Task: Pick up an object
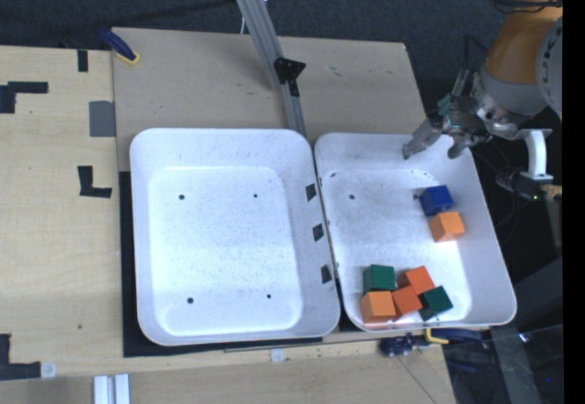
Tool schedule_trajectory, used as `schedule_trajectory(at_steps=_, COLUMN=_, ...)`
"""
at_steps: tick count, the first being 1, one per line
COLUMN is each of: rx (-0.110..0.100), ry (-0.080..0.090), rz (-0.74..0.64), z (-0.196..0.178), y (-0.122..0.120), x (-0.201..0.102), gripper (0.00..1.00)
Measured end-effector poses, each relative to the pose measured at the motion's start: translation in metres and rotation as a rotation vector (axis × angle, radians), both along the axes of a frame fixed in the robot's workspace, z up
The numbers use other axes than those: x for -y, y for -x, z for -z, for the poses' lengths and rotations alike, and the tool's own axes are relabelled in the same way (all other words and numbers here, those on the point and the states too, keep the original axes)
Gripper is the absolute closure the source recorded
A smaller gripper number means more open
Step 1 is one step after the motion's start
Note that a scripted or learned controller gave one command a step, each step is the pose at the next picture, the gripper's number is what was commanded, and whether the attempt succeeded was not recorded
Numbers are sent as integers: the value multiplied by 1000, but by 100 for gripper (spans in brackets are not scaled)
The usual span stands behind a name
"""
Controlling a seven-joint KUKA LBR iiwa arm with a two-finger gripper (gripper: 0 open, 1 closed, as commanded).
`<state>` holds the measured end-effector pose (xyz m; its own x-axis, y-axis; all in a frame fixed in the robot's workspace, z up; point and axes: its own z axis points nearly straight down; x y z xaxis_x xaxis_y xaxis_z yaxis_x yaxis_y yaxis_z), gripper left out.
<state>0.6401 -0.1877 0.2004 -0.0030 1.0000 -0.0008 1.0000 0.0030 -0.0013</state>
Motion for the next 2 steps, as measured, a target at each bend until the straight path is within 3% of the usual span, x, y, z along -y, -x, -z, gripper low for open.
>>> schedule_trajectory(at_steps=1, rx=-1, ry=1, rz=0, z=0, y=0, x=0, gripper=0)
schedule_trajectory(at_steps=2, rx=-5, ry=0, rz=1, z=44, y=5, x=0, gripper=0)
